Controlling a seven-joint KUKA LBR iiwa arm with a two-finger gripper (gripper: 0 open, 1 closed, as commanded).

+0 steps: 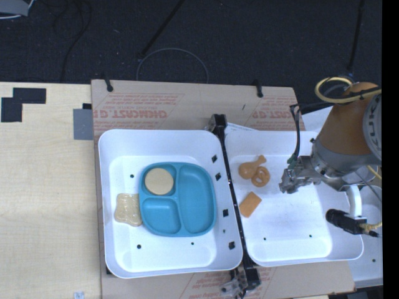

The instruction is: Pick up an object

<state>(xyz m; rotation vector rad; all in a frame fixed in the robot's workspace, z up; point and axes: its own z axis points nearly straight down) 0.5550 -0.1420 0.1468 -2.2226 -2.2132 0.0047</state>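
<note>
The table [43,185] carries two shallow white bins side by side on a sheet of cardboard [193,108]. The left bin [118,148] holds a blue divided plate [181,201] with a round tan biscuit [158,180] in its upper-left section, and a pale flat piece [128,209] lies just beside the plate's left edge. The right bin [293,242] holds three small pieces near its left wall: a tan key-shaped piece [252,166], a pretzel [260,177] touching it, and an orange block [250,204] below them, apart from both.

The arm [349,129] reaches in from the right, and the pincer [292,180] hangs over the middle of the right bin. Nothing shows between its tips, but whether they stand apart or together cannot be told from this angle.

The pretzel is the nearest piece, lying directly to the left of the pincer in the picture, at about the same height in the frame. The orange block lies left and lower, its long axis running on a slant from lower left to upper right. Either would likely call for a short move leftward before descending.
</note>
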